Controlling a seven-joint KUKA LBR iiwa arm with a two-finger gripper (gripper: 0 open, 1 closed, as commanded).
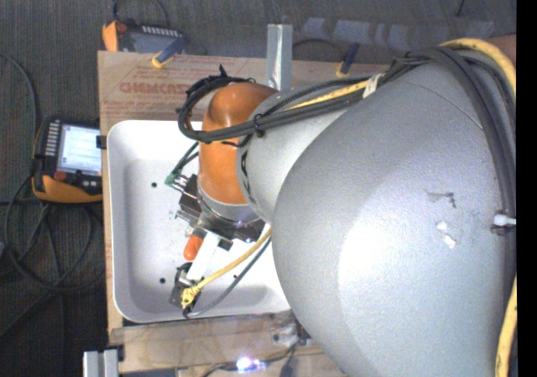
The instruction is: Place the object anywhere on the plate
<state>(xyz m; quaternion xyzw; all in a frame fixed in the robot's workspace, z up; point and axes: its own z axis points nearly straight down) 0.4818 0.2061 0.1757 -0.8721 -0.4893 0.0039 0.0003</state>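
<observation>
Peeking out beside the wrist, orange object (pixel 194 246), fingers (pixel 204 243) hidden, white bin (pixel 134 199)

One arm (pixel 394 199) reaches over the surface (pixel 134 90), grey with one orange band (pixel 225 144) above the wrist. One white bin (pixel 134 199) can be counted; the arm covers whatever lies to its right. One small orange-red object (pixel 195 246) lies in that bin, just below the wrist. One yellow cable (pixel 222 268) and a few black cables run along the arm; their exact number cannot be told. Two clamps, (pixel 168 50) and (pixel 347 57), sit at the surface's far edge. One upright metal post (pixel 279 56) stands between them. One handheld pendant (pixel 69 159) with a lit screen lies on the floor.
</observation>
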